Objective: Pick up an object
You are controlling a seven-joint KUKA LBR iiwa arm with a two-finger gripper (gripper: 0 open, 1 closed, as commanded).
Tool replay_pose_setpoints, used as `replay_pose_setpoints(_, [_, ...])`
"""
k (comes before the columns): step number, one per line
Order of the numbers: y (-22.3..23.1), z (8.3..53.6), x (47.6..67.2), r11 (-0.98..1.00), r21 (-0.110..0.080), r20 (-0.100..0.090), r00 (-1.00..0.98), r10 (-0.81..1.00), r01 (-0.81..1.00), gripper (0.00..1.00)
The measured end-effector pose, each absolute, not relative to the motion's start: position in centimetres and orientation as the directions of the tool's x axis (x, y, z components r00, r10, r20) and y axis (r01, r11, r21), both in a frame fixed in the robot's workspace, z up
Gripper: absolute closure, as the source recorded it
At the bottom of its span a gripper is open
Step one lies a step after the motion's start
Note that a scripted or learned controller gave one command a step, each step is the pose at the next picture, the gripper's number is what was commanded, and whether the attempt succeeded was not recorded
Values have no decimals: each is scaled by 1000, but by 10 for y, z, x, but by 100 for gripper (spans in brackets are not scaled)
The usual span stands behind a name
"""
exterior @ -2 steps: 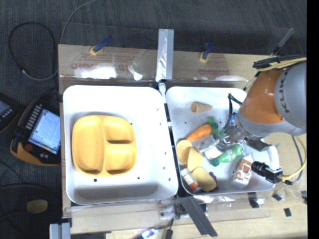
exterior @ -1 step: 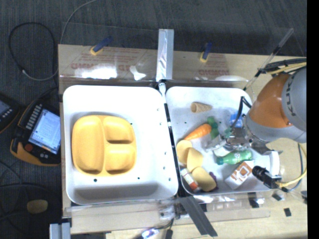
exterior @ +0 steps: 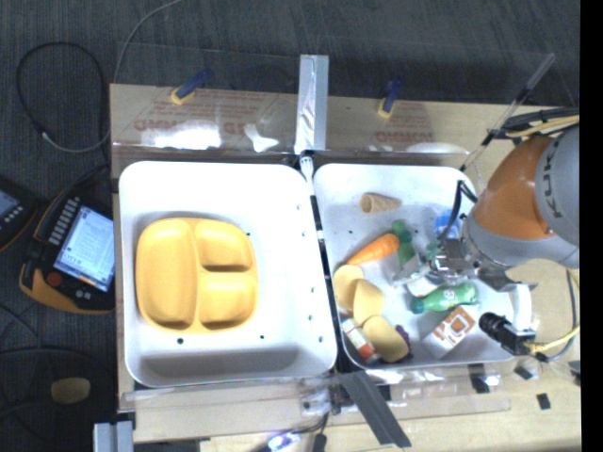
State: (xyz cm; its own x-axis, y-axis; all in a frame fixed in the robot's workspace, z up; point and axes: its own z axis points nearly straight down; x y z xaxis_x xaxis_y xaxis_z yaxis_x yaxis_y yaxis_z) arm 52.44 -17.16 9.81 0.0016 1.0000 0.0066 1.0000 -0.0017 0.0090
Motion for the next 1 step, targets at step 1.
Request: replay_pose_setpoints(1, [-80, 181, 544, -88, -8, -1, 88, 996, 996, 100])
